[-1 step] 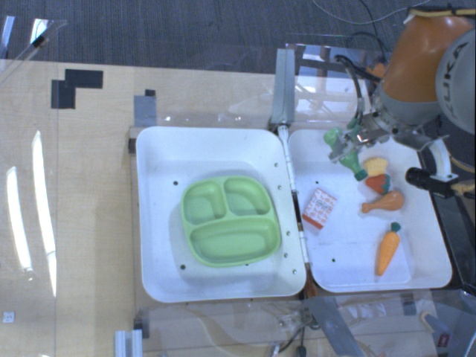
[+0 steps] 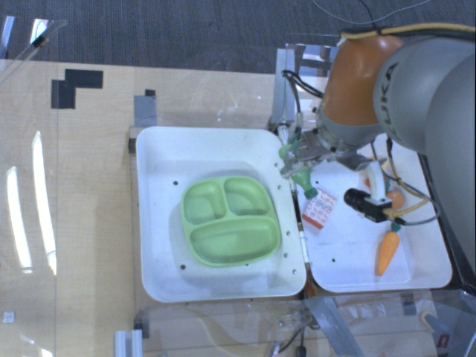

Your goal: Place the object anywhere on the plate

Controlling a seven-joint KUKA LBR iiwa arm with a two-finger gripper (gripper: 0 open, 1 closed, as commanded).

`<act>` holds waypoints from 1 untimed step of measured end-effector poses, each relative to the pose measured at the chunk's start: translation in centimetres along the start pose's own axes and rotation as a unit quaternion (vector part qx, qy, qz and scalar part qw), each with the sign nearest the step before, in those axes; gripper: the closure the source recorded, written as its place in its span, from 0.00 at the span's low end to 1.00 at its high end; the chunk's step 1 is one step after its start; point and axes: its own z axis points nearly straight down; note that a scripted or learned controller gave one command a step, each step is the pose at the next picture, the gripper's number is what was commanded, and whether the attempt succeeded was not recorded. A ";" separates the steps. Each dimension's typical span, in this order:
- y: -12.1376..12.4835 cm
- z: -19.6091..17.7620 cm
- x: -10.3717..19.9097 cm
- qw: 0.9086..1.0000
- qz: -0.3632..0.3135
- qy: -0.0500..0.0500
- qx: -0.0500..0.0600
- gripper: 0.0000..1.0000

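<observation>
A: Where is the gripper [image 2: 297,157]?

B: Over the seam between bins, clasping a green object [image 2: 301,175]; whether that is a firm grasp, I cannot tell.

A: And the plate [image 2: 230,220]?

B: Green, three-sectioned, in the left bin [image 2: 156,199]. A carrot [image 2: 387,251] lies in the right bin [image 2: 424,274].

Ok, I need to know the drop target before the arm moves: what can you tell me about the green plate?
The green plate is pale green, looks like smooth plastic, and has rounded corners. It is split into three compartments: two small ones on the far side and one long one nearer the camera. It lies flat on the floor of the left white bin, roughly centred and slightly rotated, apart from the bin's walls. Nothing lies on it.
</observation>
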 end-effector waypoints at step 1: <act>-1.0 0.0 5.1 0.997 -0.077 0.000 0.001 1.00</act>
